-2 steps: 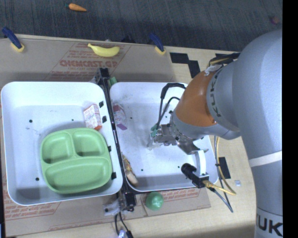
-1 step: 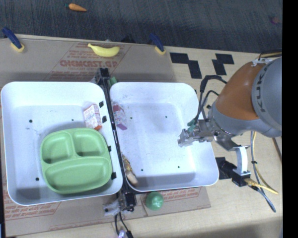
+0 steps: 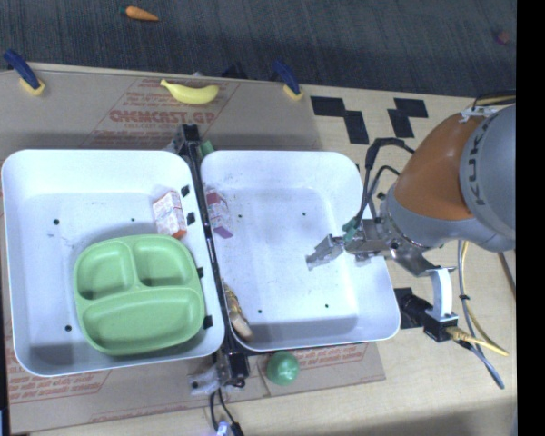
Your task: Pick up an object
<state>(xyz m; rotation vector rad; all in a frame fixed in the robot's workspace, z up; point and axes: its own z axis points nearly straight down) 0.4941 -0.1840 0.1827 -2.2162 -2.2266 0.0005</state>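
Cardboard-topped bench, two white bins. Gripper (image 3: 320, 254) hangs over right bin (image 3: 282, 166) near its right wall, fingers narrow, nothing between them. Candidate objs: small packet (image 3: 216, 213) at right bin's left wall. Approach step; next needs travel left, then descend.

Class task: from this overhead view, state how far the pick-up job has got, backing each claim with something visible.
Done: the arm has reached into the right bin. In hand: nothing visible at the gripper, which sits over bare bin floor. Left: the whole pick; the green divided tray and the small carton lie in the left bin.
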